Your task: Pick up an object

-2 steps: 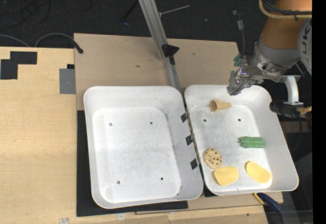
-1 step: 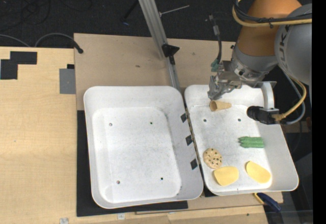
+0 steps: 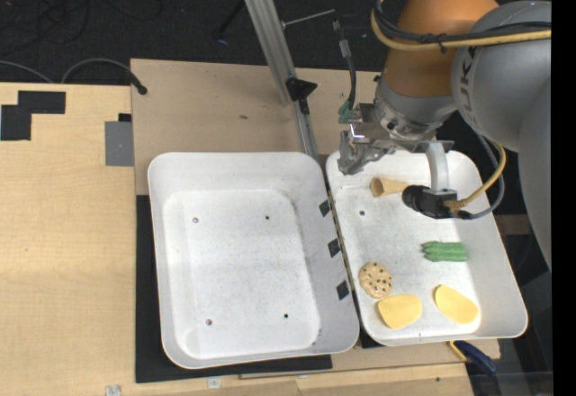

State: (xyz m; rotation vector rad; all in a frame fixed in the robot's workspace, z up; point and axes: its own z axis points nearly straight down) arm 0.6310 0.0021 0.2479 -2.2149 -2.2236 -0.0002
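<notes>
My gripper point(image 3: 362, 149) hangs over the far left corner of the right bin point(image 3: 504, 295), below the orange band of the arm. Just right of it and nearer the camera lies a small tan cone point(image 3: 389, 186) on the bin floor, apart from the gripper. Toward the front of the same bin are a green ridged piece point(image 3: 445, 251), a round speckled cookie point(image 3: 375, 278) and two yellow pieces point(image 3: 399, 310) point(image 3: 456, 303). Nothing shows between the gripper and the bin floor.
The left bin point(image 3: 171, 178) stands beside the right one, sharing a raised divider point(image 3: 335, 241). A slanted metal rail point(image 3: 270, 34) rises behind the bins near the gripper. The grey arm covers the right bin's far right corner.
</notes>
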